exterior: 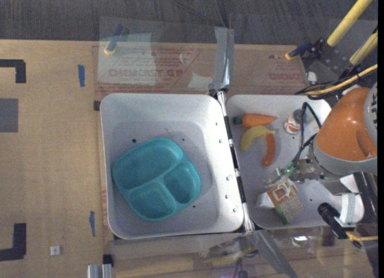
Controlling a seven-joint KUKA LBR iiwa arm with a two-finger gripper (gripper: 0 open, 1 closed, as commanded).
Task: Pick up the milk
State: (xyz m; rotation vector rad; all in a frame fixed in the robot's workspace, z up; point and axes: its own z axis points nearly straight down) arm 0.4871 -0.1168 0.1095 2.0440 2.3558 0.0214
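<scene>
At the far left of my bench sits the left bin, holding a teal divided plate with three compartments, tilted so its corners point diagonally; beside it, across the shared rim, the right bin holds a carrot at the top, a yellow banana just under it, and an orange sausage-shaped piece standing nearly upright beside the banana; lower down lies the milk, a small carton, white with an orange-brown square label and a greenish end, lying on its side near the bin's front wall; its long axis runs diagonally, upper left to lower right; my gripper hangs just above the carton's upper end, under the orange band, and I cannot tell how it is set.
</scene>
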